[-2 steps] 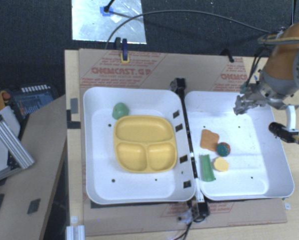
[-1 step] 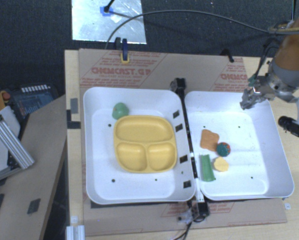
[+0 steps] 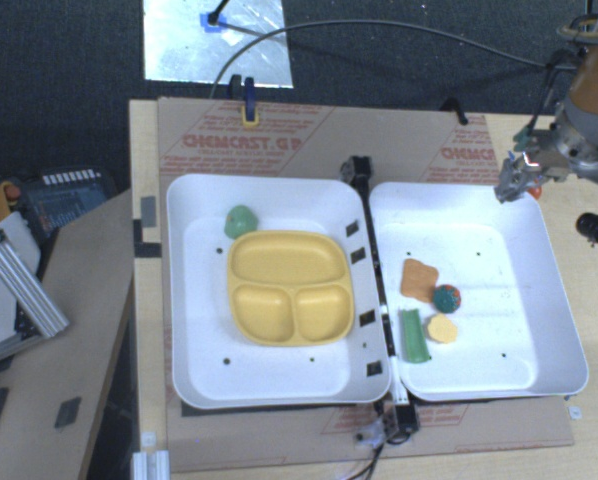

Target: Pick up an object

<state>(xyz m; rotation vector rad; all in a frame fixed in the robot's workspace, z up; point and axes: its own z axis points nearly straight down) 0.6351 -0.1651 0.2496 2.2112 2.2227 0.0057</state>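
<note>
Below-left of the pincer (image 3: pixel 516 183), whose state I cannot tell, 4 items cluster near the teal ball (image 3: pixel 446 297).

The brown board (image 3: pixel 324 138) under the two bins has red letters on it. Above the left bin (image 3: pixel 194 298) the big red word reads "CHEMCAST", with a few more letters after it that look like "GP", but they are too faint to be sure. The same red print shows again at the board's top right corner, above the right bin (image 3: pixel 539 298). There it runs at a slant and is too blurry to read. More red marks peek out along the board's front edge, and they cannot be read either.
</note>
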